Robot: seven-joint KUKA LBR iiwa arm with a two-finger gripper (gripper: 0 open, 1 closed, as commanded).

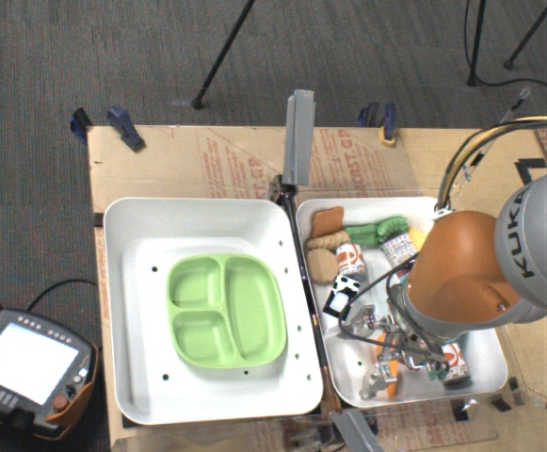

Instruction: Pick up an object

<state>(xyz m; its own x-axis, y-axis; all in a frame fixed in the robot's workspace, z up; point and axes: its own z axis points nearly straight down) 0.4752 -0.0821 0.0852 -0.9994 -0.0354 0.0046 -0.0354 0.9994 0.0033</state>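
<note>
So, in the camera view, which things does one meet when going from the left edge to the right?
Teach pendant → left white bin → green divided plate → grey post between the bins → right white bin → orange band of the arm.

Right bin (499, 365) crowded, seemingly; left roomier.

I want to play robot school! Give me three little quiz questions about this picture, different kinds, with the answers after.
1. True or false: the green divided plate lies in the left bin.
2. Which bin is the gripper over? A) left bin B) right bin C) neither
3. Fill in: the band above the robot's wrist is ____.

Key: 1 true; 2 B; 3 orange.
</note>
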